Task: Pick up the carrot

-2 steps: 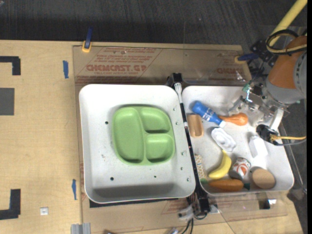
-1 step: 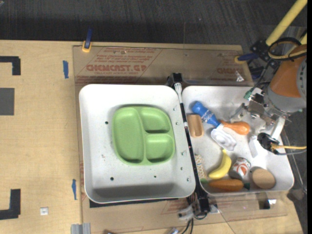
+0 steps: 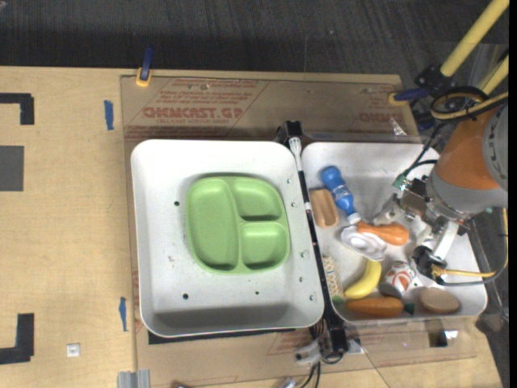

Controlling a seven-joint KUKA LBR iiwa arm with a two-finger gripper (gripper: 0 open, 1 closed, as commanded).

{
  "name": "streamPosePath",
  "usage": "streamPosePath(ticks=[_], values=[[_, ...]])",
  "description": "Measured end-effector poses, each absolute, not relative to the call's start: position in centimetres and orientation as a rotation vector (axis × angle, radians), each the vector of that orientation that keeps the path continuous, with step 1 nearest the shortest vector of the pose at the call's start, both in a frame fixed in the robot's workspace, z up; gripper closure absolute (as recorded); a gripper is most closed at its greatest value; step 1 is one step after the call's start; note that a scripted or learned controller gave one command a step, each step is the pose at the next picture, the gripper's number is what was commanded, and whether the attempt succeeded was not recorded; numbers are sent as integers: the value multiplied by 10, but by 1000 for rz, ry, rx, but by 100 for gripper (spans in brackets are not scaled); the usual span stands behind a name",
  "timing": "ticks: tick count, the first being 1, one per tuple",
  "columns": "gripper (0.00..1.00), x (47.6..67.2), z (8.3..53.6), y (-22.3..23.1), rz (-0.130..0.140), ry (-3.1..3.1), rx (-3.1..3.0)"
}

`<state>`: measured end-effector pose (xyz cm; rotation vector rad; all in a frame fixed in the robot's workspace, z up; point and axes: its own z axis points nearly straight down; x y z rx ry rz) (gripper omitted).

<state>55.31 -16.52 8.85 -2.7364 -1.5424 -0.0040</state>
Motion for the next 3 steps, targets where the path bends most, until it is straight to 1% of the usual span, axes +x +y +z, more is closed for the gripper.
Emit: streamPosePath(ticks=[1, 2, 3], values=[[0, 509, 89, -119, -9, -1429, -2803], [100, 509, 100, -123, -5, -1420, -2816], [100, 566, 186, -111, -4, -1312, -2855]])
